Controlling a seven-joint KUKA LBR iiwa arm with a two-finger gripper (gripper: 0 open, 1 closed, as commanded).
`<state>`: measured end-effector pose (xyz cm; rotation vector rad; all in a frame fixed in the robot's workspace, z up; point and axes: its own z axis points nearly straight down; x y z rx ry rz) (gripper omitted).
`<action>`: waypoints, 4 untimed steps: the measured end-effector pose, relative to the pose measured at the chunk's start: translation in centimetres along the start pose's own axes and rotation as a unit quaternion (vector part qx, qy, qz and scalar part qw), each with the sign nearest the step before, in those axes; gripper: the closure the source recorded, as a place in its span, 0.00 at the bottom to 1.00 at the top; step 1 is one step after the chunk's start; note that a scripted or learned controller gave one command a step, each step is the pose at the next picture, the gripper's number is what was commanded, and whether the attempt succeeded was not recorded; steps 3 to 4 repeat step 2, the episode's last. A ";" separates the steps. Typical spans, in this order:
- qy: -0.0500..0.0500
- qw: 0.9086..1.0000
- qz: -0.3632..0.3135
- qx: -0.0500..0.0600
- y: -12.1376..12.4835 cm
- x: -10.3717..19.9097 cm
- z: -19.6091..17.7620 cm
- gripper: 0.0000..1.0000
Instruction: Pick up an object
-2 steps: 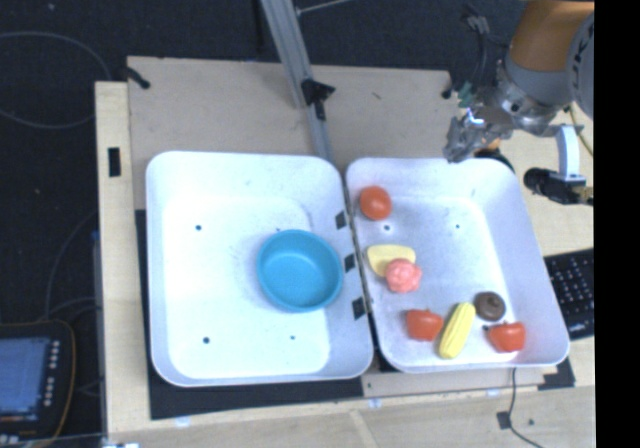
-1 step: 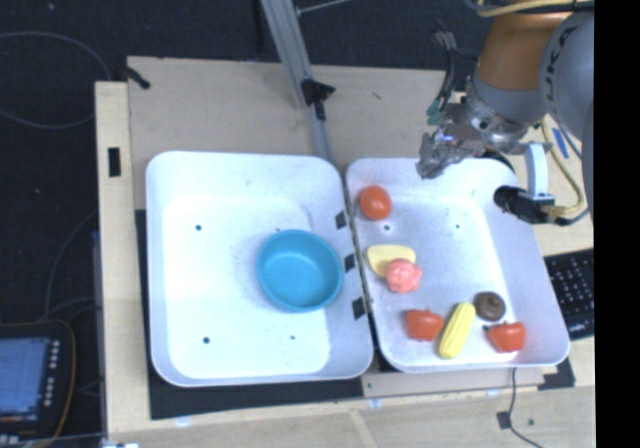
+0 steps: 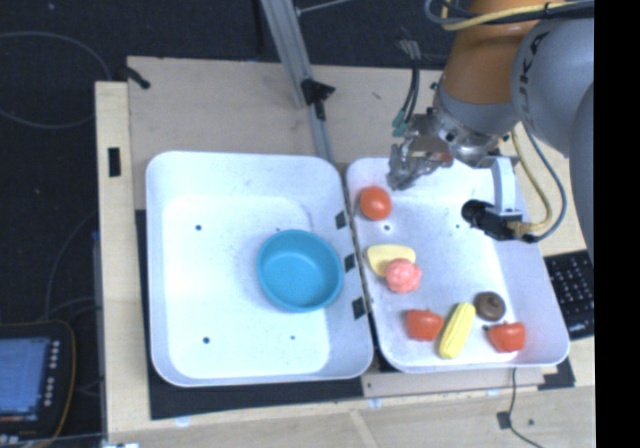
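My gripper (image 3: 403,174) hangs over the far left corner of the right bin (image 3: 455,226), just above and to the right of an orange-red ball (image 3: 375,203). Nothing shows between its fingers. Lower in the same bin lie a pale yellow piece (image 3: 386,257) and a pink lump (image 3: 404,277) touching it. Along the near edge sit a red piece (image 3: 423,323), a yellow corn-like piece (image 3: 457,329), a brown round piece (image 3: 489,306) and another red piece (image 3: 507,336).
The left bin (image 3: 200,196) holds a blue bowl (image 3: 299,270) near its right wall. A metal rod (image 3: 288,46) slants down from the top to the gap between the bins. A keyboard corner (image 3: 573,291) lies at the right.
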<state>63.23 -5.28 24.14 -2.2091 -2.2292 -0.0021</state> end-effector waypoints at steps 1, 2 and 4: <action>0.000 1.000 0.000 0.001 -1.8 5.8 0.2 1.00; 0.000 1.000 -0.001 0.002 -3.8 10.8 -0.8 1.00; 0.000 1.000 -0.001 0.002 -3.8 10.8 -0.8 1.00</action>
